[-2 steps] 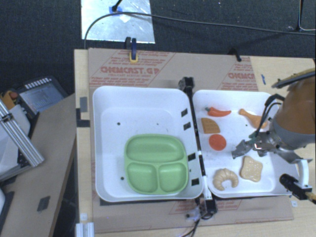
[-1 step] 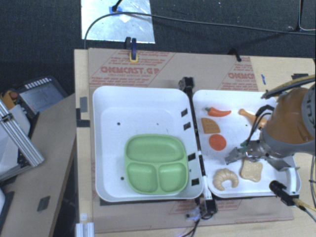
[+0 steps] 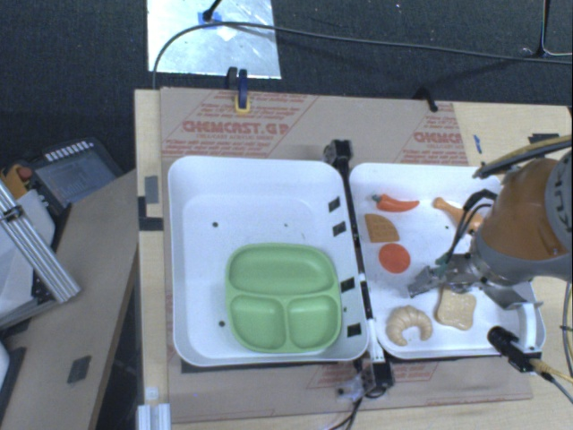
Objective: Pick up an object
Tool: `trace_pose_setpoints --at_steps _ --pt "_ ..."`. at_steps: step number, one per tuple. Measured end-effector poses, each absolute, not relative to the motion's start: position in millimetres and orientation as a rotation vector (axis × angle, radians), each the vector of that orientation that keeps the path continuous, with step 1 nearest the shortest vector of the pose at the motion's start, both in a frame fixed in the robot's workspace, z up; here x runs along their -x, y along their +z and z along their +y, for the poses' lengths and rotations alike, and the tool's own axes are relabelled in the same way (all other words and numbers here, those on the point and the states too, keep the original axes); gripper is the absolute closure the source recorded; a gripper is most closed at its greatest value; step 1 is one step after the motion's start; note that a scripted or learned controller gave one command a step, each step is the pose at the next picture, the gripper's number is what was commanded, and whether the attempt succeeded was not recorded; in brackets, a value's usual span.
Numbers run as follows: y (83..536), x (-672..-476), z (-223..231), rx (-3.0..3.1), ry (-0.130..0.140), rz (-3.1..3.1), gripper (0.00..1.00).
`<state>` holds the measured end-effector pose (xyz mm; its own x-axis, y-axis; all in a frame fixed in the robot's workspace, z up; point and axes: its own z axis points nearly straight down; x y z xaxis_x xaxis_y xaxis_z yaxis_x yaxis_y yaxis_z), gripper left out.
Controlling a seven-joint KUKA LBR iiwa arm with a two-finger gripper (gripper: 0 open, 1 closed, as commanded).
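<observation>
Jaws (image 3: 428, 282) hang low in the right bin (image 3: 421, 352), among the play food.

In the camera view we cannot tell how the jaws are set. The toast slice (image 3: 456, 310) lies just beside them, the croissant (image 3: 408, 323) below, the red disc (image 3: 394, 258) just beyond their tip. We judge this the approach; next comes settling squarely over one piece.

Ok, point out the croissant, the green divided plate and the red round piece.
croissant (image 3: 409, 323), camera view, middle of its curved body.
green divided plate (image 3: 279, 270), camera view, floor of its large upper compartment.
red round piece (image 3: 395, 258), camera view, centre of its top face.
</observation>
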<state>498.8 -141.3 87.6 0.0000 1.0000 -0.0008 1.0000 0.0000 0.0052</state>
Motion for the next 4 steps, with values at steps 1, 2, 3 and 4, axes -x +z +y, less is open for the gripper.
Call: trace_pose_setpoints --at_steps 1,2,3,4 --pt "100 -501.1 -144 -2.210 0.007 2.207 1.00" --pt "150 -498.5 -136 -2.213 0.005 2.223 1.00" --pt "195 -493.9 -136 -2.213 0.005 2.222 1.00" --pt "256 -503.3 -137 -2.211 0.006 2.221 1.00"
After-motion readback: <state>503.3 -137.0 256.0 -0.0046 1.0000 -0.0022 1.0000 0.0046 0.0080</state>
